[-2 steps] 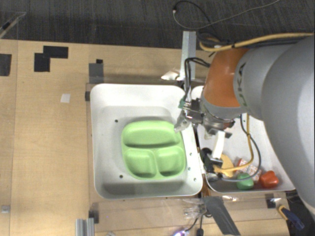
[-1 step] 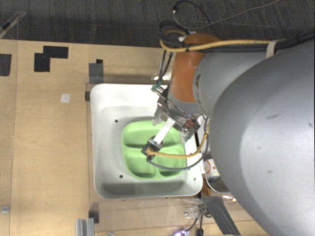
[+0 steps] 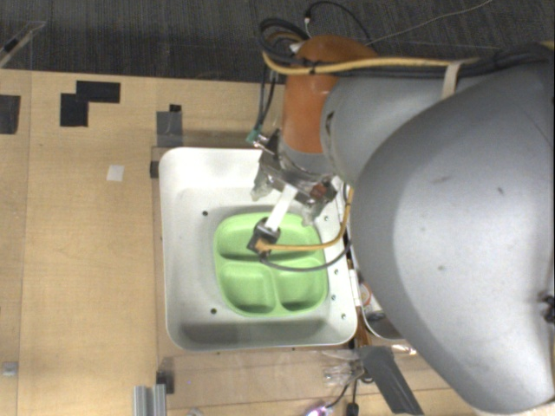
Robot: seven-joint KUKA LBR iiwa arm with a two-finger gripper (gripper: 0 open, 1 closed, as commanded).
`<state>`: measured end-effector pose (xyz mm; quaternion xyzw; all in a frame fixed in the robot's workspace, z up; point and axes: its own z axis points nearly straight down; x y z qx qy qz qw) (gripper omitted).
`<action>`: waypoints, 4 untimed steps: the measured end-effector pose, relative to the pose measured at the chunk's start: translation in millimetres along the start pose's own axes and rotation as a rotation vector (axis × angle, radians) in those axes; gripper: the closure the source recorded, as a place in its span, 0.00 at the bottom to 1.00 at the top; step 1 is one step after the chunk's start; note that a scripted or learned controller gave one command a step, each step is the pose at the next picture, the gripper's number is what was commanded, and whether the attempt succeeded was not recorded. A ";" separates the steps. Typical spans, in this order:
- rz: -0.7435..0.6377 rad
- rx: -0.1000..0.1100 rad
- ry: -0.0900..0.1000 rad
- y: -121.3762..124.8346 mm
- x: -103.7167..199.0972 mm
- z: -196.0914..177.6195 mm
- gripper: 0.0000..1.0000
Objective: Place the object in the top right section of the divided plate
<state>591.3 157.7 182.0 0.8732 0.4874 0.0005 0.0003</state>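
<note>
1. So the arm [image 3: 434,198] is reaching in from the right and hanging its gripper [image 3: 293,196] over the upper-right part of the green plate [image 3: 236,243], which is sitting in the white bin [image 3: 184,232].
2. Honestly, I'm not managing to tell whether the gripper is open or closed. The wrist is blocking that from this angle.
3. Same deal with the object: I'm not able to say where it is. If it's being carried, it's hiding under the wrist. The parts of the plate that are in plain sight are looking bare to me.
4. My guess is we're looking at the placing step, with the gripper hovering roughly over the target corner of the plate.
5. For doing this bit well, I'm thinking:
   - centring over the middle of the top right section, not over the raised ridges [image 3: 277,291] that are splitting the plate up
   - coming straight down, no sideways drift
   - letting go low, so the object isn't bouncing over a ridge into the next section
   - lifting straight up afterwards, so nothing is getting dragged along
6. One thing I'm worrying about: the plate is just lying loose in the bin, so any nudge on its rim is probably going to shift it and spoil the aim.
</note>
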 end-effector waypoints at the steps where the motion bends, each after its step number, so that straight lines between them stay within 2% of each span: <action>1: -0.039 -0.002 0.002 57.1 -31.0 -143.2 0.00; 2: -0.030 0.000 -0.001 51.7 12.9 -90.4 0.00; 3: 0.202 0.002 0.000 -14.6 11.4 -63.9 0.00; 4: 0.486 0.003 -0.002 19.9 -28.2 41.4 0.00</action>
